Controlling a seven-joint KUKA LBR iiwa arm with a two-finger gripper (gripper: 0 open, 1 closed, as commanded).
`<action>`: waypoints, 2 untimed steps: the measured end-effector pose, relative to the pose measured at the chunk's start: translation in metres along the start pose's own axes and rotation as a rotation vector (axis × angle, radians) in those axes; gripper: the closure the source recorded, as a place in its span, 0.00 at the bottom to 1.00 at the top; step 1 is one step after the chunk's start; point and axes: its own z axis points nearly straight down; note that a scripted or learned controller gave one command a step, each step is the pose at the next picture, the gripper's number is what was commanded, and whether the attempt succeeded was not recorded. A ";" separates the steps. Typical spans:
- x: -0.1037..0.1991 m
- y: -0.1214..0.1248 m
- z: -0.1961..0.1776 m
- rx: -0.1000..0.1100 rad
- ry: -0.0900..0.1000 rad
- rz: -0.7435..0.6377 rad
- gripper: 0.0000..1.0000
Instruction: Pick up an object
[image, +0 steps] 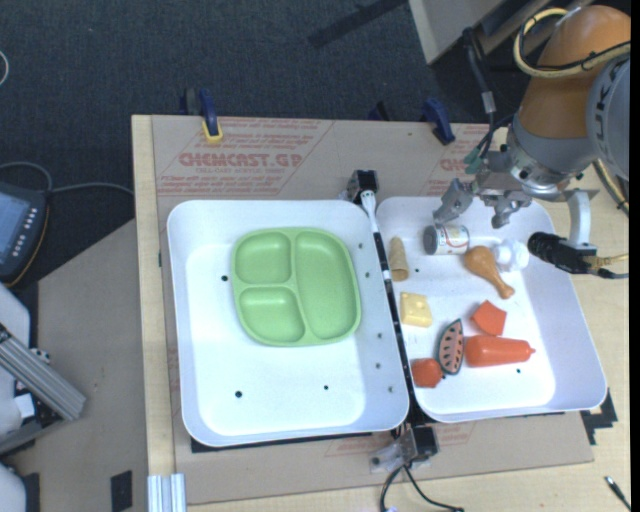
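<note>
My two-finger claw (478, 205) hangs spread open and empty above the small silver tin can (446, 238) lying on its side in the right white bin (575, 345), so I should centre over it before closing.

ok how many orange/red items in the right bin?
3: a small wedge mid-bin, a long piece just below it, a small chunk near the front-left corner. More may be hidden under the gripper.

Robotics lab: clamped bench (300, 150), two bins (190, 300).
</note>
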 end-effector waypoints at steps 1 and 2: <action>0.000 0.003 -0.009 -0.015 -0.002 -0.002 0.00; -0.002 0.004 0.034 -0.010 -0.002 -0.002 0.00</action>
